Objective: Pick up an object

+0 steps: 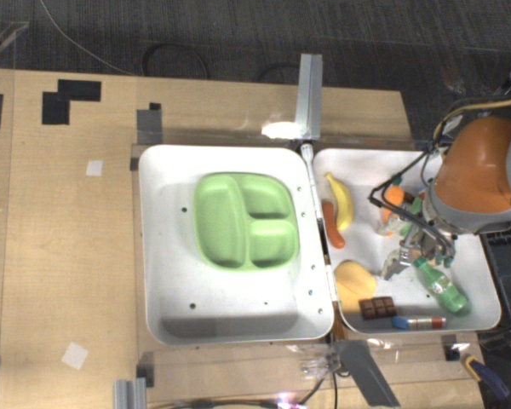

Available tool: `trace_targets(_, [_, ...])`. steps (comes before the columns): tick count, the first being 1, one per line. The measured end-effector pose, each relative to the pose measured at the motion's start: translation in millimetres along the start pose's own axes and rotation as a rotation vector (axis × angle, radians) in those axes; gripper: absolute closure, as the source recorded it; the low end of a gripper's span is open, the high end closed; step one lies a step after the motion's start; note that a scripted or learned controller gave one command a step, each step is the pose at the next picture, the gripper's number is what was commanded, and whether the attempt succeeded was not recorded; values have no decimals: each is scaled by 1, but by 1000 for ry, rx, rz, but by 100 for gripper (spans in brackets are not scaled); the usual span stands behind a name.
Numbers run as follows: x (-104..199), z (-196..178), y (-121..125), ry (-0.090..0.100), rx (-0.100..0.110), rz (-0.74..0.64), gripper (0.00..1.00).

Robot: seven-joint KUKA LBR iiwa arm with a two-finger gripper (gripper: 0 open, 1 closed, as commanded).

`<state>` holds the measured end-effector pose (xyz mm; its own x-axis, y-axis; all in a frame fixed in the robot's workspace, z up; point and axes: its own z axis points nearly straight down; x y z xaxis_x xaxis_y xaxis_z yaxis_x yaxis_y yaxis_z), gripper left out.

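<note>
My gripper (417, 258) hangs low over the middle of the right bin (485, 313), under the orange wrist band. It looks open, with nothing visible between its fingers. Just below and right of it lies a green bottle (444, 290), its top end partly hidden under the gripper. An orange item (395, 196) sits above and left of the gripper, partly covered by cables. A yellow banana (341, 203) and a red pepper (331, 227) lie along the bin's left wall. Near the front are a pale yellow rounded item (354, 278), a brown chocolate bar (377, 308) and a blue and red marker (417, 322).
The left bin (166, 313) holds a green divided plate (244, 220). A raised wall (317, 228) separates the two bins. A metal post (309, 92) stands behind them. Bare white floor shows in the right bin between the banana and the gripper.
</note>
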<state>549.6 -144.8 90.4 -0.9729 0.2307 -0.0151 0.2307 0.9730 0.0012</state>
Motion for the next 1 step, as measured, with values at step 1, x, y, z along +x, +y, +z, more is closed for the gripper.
trace_targets(1, [-91,4,1,6,0,70,0])
